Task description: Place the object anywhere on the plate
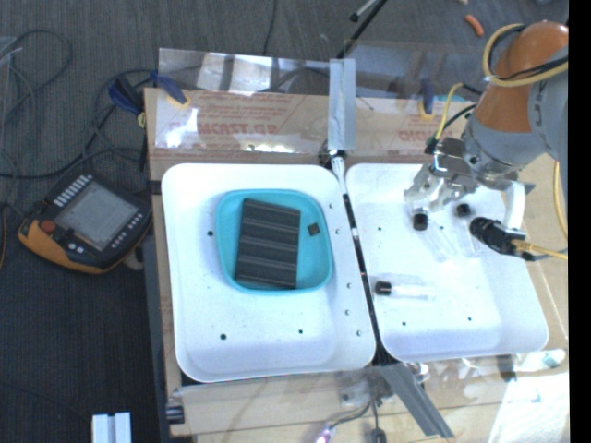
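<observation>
The dark ridged block already lies on the blue plate, flat and lengthwise, and a small dark square piece sits on the plate too, just beside the block's upper right corner. The plate rests in the middle of the left bin.

Across the divider, the hand hovers over the far part of the right bin, well apart from the plate, and I cannot tell whether it is released or clenched. Nothing shows between its tips. A clear syringe lies near the right bin's left edge, close to the divider.

So which object is meant? If it's the syringe, the job is not yet done, and that's where trouble lurks: it is thin, see-through and round, so a grab could slip or roll it against the bin wall. The block crowds the plate, so a drop near the rim could bounce off.
</observation>
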Robot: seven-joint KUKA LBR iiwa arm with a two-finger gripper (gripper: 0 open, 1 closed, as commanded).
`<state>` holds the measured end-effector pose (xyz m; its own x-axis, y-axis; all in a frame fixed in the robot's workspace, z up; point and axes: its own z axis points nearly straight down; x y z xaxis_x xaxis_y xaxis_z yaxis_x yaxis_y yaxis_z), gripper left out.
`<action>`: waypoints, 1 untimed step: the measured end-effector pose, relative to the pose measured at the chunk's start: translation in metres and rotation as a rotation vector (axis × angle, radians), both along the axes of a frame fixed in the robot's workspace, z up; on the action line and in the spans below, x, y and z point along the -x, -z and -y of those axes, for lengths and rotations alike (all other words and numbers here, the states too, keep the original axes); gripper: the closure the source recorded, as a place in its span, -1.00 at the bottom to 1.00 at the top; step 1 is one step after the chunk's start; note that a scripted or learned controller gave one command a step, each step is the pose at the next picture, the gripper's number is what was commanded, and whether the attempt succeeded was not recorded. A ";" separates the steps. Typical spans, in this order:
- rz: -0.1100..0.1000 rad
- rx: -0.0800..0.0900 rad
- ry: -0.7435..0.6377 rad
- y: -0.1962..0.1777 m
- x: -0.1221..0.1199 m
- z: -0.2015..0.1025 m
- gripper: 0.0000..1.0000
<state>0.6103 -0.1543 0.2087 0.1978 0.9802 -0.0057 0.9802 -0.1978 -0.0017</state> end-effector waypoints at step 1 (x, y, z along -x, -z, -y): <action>0.000 0.000 0.000 0.000 0.000 0.000 -1.00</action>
